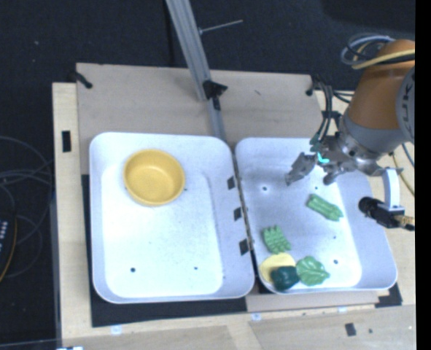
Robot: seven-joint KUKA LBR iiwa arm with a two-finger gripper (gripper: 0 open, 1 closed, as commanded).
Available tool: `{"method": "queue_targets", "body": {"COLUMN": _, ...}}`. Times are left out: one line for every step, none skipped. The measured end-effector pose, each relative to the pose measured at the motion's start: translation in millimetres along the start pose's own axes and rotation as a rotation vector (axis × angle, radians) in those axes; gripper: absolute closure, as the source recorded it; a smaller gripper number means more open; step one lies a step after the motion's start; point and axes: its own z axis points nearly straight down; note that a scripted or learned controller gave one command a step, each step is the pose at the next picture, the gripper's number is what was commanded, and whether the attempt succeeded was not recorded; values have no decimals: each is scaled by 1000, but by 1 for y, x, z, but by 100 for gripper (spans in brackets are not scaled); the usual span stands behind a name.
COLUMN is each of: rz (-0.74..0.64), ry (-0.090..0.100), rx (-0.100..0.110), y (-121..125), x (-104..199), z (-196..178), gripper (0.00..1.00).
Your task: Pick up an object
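Observation:
In the right bin [361, 265] lie several small objects. A light green oblong piece [324, 207] rests right of centre. Toward the front are a green ridged piece [274, 237], a yellow piece [273, 262], a dark green block [284, 276] and a leafy green piece [312, 270]. My gripper [315, 173] hangs over the back of this bin, just behind the oblong piece. It is open, its two fingers [297, 171] are spread apart, and nothing is between them.
A yellow bowl [154, 176] sits at the back left of the left bin [164, 261]. A grey metal post [189, 39] slants up from the bench behind the bins. The arm's orange band [379, 86] is at the right.

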Motion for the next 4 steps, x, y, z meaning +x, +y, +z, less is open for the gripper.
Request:
{"method": "queue_targets", "body": {"rz": 0, "ry": 0, "rx": 0, "y": 0, "x": 0, "z": 0, "gripper": 0}}
{"method": "queue_targets", "body": {"rz": 1, "ry": -1, "rx": 4, "y": 1, "x": 8, "z": 47, "gripper": 0}}
{"method": "queue_targets", "body": {"rz": 1, "ry": -1, "rx": 4, "y": -3, "x": 8, "z": 89, "gripper": 0}}
{"method": "queue_targets", "body": {"rz": 1, "ry": -1, "rx": 2, "y": -3, "x": 7, "z": 113, "gripper": 0}}
